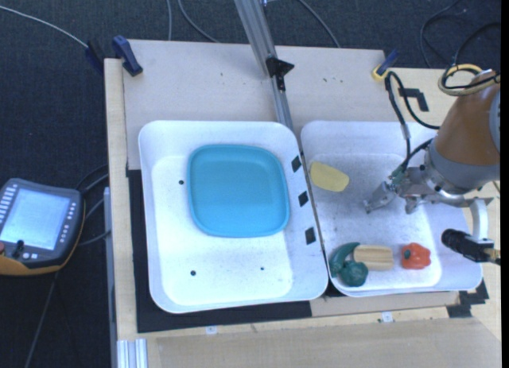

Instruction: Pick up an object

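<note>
- Dark carpet with loose cables surrounds the pale counter (199, 80), which carries two shallow white bins side by side.
- Left bin (159, 279) holds a square turquoise plate (238, 190), lying flat toward its far side.
- Right bin (358, 140) holds four small things: a yellow piece (328, 176) near its far-left corner, and along its near edge a dark green toy vegetable (347, 265), a tan wooden block (374, 257) and a red-orange toy pepper (413, 256).
- Green vegetable touches the block's left end; the pepper sits just beside the block's right end.
- Grey arm with an orange band (469, 132) reaches in from the right over the right bin.
- Its tool (387, 197) hangs over the bin's middle, between the yellow piece and the near row, touching none of them; I cannot tell whether it is open or closed, and nothing is visibly held in it.
- A handheld control pendant (36, 223) lies on the floor at far left.
</note>
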Action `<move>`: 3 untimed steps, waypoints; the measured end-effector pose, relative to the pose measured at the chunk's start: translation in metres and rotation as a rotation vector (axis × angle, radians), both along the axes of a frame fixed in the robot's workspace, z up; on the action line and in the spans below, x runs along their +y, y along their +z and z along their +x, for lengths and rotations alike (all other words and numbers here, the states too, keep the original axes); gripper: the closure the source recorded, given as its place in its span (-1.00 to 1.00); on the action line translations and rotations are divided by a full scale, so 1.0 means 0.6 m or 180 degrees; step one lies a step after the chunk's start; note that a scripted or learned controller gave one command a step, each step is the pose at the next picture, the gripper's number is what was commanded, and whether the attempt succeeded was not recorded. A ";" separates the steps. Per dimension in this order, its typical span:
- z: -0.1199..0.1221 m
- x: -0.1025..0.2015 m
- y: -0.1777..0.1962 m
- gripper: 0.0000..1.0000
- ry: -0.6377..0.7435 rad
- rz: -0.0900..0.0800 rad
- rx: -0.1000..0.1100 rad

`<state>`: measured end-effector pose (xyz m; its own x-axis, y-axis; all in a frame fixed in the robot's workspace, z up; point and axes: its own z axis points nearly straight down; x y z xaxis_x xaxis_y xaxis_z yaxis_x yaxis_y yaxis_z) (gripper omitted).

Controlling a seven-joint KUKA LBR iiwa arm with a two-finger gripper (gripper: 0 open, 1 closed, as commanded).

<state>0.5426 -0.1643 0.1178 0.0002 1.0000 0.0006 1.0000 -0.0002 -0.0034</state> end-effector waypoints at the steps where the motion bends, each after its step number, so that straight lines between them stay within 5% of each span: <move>1: 0.002 0.000 0.021 1.00 0.0002 -0.0002 -0.0016; 3: 0.002 0.007 0.218 1.00 0.0004 -0.0005 -0.0030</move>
